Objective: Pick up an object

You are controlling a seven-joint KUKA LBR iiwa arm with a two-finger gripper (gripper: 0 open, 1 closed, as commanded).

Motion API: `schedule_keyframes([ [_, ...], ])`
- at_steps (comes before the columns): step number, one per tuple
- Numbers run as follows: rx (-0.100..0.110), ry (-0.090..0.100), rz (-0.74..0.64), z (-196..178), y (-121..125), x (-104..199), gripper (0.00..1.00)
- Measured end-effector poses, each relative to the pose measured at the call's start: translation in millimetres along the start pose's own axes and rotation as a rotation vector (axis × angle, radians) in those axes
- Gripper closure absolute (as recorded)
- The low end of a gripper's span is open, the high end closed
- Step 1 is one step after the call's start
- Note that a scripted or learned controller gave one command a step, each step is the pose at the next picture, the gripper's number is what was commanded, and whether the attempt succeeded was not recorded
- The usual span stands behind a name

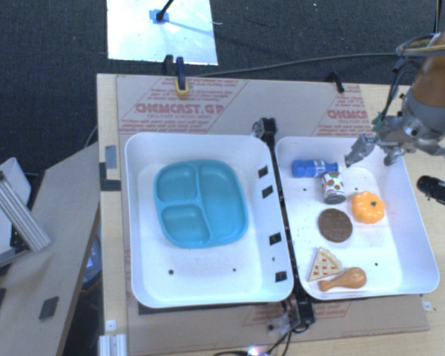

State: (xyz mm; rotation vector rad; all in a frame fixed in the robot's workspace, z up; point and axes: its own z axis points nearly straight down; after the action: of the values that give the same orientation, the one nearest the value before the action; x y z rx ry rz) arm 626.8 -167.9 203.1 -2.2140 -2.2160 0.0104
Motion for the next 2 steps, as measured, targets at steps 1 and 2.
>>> schedule_keyframes([
  [1,-0.013,-0.002,-0.002,-7.9,2.9,0.3,0.0],
  [2,-0.011,-0.002,-0.001,33.5,0.6,1.0,0.0],
])
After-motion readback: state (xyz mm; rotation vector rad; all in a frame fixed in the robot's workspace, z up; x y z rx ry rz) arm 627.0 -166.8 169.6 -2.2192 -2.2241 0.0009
